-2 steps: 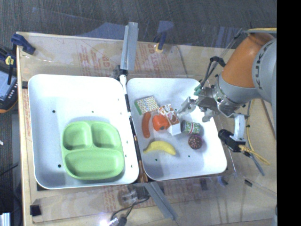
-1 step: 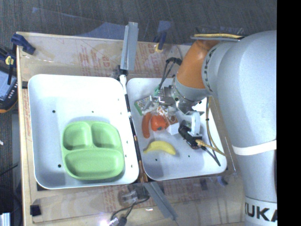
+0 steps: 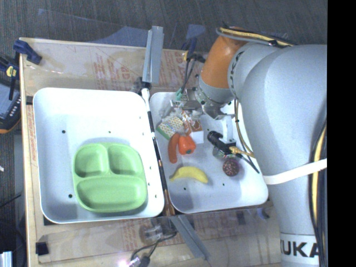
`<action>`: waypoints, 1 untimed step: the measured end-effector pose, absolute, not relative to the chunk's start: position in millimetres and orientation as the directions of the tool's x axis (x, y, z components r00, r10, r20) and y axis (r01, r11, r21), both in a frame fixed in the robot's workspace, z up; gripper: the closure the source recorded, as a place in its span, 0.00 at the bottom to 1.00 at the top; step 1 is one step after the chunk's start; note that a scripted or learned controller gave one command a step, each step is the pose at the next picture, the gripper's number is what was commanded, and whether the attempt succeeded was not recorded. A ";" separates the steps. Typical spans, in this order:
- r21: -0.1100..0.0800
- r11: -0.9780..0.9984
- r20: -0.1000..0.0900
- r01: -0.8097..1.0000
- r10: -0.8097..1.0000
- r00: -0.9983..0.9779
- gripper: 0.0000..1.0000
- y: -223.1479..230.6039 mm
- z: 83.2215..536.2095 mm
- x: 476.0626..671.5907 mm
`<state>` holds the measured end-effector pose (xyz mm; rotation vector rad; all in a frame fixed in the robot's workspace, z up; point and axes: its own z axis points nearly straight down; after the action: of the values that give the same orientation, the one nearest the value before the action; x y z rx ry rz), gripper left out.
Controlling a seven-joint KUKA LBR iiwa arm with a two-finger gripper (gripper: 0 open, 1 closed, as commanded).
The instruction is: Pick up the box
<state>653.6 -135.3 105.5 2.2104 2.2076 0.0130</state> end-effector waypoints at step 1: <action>0.022 0.227 -0.022 0.974 0.974 -0.226 0.00 -106.2 104.2 633.5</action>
<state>633.5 -106.2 104.2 1.9346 2.4358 0.0059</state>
